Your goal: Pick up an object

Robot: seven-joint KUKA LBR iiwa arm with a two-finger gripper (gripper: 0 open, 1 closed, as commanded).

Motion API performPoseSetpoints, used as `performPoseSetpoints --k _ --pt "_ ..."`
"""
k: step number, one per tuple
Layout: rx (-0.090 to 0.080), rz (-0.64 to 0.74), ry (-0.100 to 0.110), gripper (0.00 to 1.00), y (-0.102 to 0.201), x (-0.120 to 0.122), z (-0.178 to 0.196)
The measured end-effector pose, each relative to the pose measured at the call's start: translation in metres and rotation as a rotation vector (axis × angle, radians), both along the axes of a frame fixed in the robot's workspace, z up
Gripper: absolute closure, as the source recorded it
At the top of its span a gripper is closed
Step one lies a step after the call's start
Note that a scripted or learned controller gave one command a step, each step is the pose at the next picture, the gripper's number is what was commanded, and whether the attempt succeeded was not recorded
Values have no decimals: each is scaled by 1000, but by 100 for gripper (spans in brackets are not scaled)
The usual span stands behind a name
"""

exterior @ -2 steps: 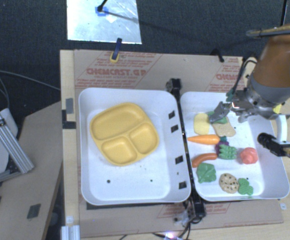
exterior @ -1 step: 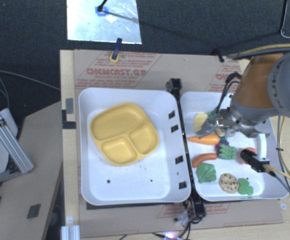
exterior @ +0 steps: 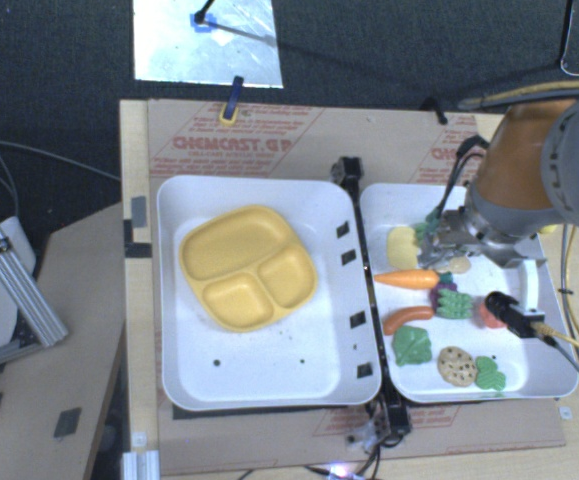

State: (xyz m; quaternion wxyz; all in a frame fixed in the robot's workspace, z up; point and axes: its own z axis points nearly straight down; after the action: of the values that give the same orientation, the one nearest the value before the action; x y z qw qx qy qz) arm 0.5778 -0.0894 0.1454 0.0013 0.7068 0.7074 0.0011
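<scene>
My gripper [exterior: 437,252] hangs low in the right bin [exterior: 539,363], just above the orange carrot [exterior: 407,279] and beside a pale yellow piece [exterior: 400,246]. Below the carrot lie a red sausage [exterior: 407,318], a green and purple bunch [exterior: 455,303] and a green leafy piece [exterior: 412,346]. A cookie [exterior: 456,365] and another green piece [exterior: 489,374] sit near the bin's front edge. A red piece [exterior: 490,315] is partly hidden by a black part of the arm. Nothing shows between the fingers.
The left bin [exterior: 269,368] holds a yellow three-compartment plate [exterior: 247,266]. A black divider with clips [exterior: 361,268] runs between the two bins. The grey arm with its orange band [exterior: 529,158] covers the right bin's far right part.
</scene>
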Motion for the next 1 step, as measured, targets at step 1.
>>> performPoseSetpoints --k 1 --pt "0 0 0 0 0 0 0"
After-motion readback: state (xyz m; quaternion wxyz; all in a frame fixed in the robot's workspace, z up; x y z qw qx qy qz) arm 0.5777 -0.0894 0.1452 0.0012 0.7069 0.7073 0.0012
